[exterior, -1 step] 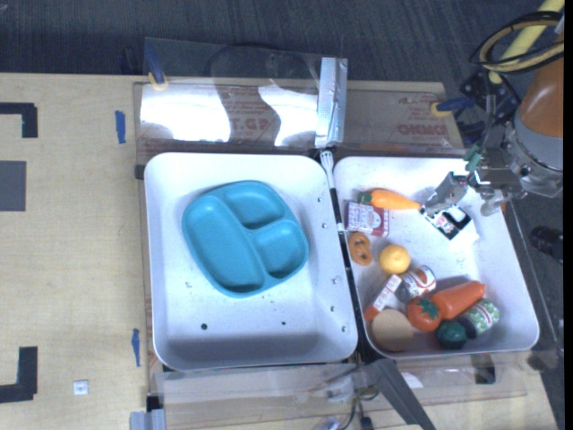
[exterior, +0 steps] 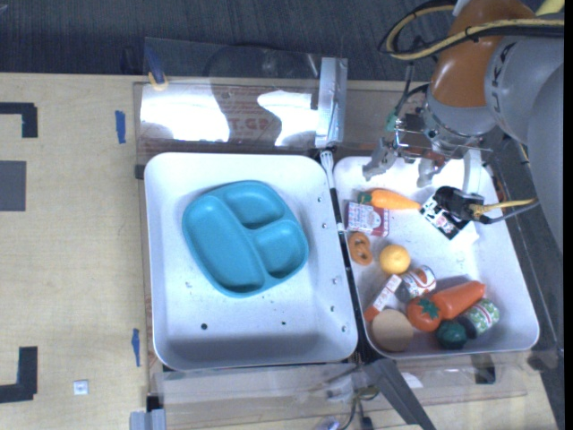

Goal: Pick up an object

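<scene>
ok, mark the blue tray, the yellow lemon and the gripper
blue tray (exterior: 235,253), camera view, bare floor of its large compartment
yellow lemon (exterior: 395,259), camera view, middle of the fruit
gripper (exterior: 414,157), camera view, midway between fingertips

A left white bin (exterior: 170,330) sits on a pale wooden bench (exterior: 67,240), touching a right white bin (exterior: 519,325) along its three o'clock edge. Inside the left bin a blue divided tray (exterior: 243,236) lies tilted, slightly toward ten o'clock of the bin's middle. At twelve o'clock from the left bin stands a clear plastic panel (exterior: 233,106) with bright glare. Black tape marks (exterior: 22,119) lie on the bench toward nine o'clock, with blue tape strips (exterior: 120,125) nearer the bin.
</scene>
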Motion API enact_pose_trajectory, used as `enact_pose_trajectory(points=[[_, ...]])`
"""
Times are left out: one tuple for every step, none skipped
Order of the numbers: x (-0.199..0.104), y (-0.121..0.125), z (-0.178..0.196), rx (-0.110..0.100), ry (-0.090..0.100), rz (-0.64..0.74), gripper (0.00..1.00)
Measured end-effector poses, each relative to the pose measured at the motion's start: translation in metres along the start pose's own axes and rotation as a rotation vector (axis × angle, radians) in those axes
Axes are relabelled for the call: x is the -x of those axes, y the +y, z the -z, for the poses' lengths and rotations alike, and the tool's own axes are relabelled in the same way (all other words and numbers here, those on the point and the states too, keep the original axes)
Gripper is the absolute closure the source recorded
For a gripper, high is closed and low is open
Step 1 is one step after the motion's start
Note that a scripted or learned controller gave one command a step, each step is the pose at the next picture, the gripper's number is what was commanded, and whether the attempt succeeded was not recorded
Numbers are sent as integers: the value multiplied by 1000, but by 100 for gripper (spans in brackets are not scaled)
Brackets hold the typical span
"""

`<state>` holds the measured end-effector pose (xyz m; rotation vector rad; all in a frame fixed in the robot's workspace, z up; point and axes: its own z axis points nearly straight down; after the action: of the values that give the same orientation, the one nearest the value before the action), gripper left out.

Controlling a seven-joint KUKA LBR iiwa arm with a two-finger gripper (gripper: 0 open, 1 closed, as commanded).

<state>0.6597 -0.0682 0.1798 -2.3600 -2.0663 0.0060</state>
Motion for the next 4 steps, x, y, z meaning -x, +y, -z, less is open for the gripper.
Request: enact_pose_trajectory(points=[[26, -21, -79, 19, 1, -49, 0], [27, 6, -87, -19, 6, -63, 0], [25, 5, -78, -27, 7, -60, 100], [-23, 6, 7, 11, 2, -159, 100]])
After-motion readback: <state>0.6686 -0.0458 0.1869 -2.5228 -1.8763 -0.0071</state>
